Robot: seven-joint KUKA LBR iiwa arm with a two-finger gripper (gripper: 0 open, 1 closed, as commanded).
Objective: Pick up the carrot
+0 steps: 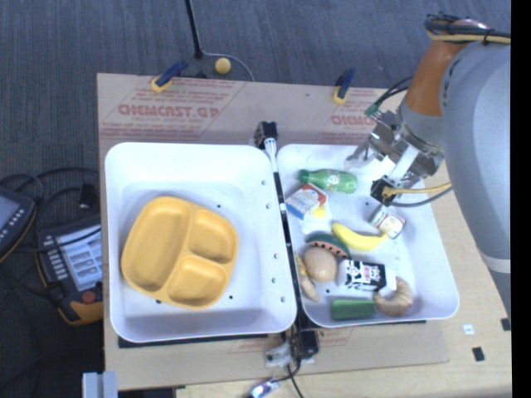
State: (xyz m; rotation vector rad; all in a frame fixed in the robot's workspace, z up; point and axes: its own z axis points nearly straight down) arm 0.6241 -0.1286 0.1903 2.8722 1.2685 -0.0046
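Cardboard-topped table (477, 313), grey carpet around it, two white bins on top. The left bin (133, 164) holds a yellow divided tray (178, 251). The right bin (440, 272) is cluttered.

Near end of the right bin: green cucumber-like piece (353, 308), croissant (397, 297), black-and-white carton (363, 274).

My best guess for the carrot (308, 287) is the pale orange sliver against that bin's left wall. It touches the brown egg-shaped item (319, 264) and looks partly tucked under it. ID not certain.

Further back: banana (358, 237), small can (387, 222), orange-and-white carton (305, 201), green bottle (330, 181).

The tool (383, 172) sits over the far right corner, well apart from the carrot. Can't tell how far open it is. I see nothing in its grasp.

Risks:
- The wall and the egg leave little room, so the likely outcome is a pinch on the egg or a clip on the rim.
- A straight path crosses the banana and can and may knock them.
- The exposed sliver is thin, so it could slip out.
- Grabbing the orange carton by mistake.
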